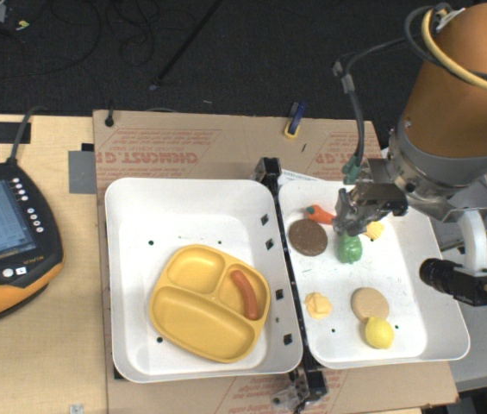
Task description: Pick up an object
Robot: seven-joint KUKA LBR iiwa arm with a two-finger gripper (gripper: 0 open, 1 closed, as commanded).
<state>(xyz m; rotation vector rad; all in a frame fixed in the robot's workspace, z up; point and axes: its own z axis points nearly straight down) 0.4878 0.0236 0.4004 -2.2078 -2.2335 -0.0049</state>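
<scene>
My gripper (357, 221) hangs over the back of the right bin (433, 317), reaching in from the right. Directly below it in the picture lies a small green object (350, 249), partly covered by the gripper. A pale yellow piece (375, 228) peeks out on its right side. An orange carrot-like piece (319, 215) and a round brown patty (308, 237) lie just left of the gripper. Nearer the front are a small yellow lump (318, 304), a tan round biscuit (369, 302) and a yellow lemon (379, 333).
The left bin (140, 205) holds a yellow divided plate (191, 317) with a red sausage (245, 291) in one compartment. A black divider with clips (279, 257) separates the bins. A teach pendant (2, 231) lies at the far left of the bench.
</scene>
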